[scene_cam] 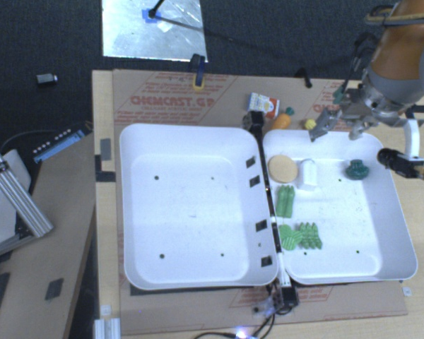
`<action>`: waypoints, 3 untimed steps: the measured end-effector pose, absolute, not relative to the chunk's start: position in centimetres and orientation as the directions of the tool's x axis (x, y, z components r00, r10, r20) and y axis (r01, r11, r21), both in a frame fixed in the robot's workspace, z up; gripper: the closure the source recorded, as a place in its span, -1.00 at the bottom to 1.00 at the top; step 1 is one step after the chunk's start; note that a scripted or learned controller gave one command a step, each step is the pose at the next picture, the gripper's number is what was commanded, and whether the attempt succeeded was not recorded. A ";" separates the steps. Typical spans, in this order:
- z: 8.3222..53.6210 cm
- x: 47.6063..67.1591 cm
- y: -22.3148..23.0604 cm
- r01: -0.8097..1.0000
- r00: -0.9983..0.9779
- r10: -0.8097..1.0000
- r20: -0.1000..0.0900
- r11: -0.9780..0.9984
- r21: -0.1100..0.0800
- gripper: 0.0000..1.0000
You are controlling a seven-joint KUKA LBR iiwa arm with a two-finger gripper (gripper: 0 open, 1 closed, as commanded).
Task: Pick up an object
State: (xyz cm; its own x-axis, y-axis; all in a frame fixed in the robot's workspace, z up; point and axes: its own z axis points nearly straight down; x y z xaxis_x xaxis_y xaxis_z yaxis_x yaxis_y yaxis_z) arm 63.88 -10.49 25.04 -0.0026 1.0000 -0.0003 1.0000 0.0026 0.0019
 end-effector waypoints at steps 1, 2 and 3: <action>26.2 64.0 -10.5 1.000 -0.005 1.000 0.000 0.005 0.006 1.00; 39.2 66.9 -9.4 1.000 -0.007 1.000 -0.003 0.007 0.019 1.00; 41.0 65.3 -6.6 1.000 -0.007 1.000 0.000 0.007 0.005 1.00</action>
